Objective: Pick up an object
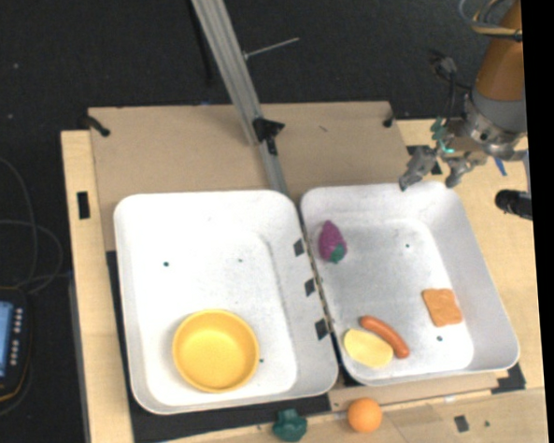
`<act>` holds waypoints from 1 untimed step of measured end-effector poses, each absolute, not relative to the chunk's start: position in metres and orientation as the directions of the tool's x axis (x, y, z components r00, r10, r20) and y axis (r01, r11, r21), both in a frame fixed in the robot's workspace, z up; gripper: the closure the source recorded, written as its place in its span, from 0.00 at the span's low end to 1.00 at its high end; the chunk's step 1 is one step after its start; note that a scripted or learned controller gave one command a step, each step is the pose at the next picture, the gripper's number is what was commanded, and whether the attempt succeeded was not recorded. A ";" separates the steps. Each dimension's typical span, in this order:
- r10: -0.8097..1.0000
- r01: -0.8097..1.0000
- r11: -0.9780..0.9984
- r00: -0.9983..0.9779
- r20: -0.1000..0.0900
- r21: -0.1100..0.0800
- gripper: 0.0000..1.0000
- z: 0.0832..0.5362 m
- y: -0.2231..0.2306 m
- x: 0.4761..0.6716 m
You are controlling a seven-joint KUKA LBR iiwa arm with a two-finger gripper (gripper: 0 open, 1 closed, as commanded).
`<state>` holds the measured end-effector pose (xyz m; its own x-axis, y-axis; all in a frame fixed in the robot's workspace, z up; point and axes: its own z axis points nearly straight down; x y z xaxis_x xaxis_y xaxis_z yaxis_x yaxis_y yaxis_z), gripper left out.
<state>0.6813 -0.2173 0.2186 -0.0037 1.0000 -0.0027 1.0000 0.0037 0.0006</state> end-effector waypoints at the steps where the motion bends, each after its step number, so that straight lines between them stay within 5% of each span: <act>1: 1.000 1.000 0.005 -0.005 -0.004 0.000 0.00 0.219 -0.218 0.681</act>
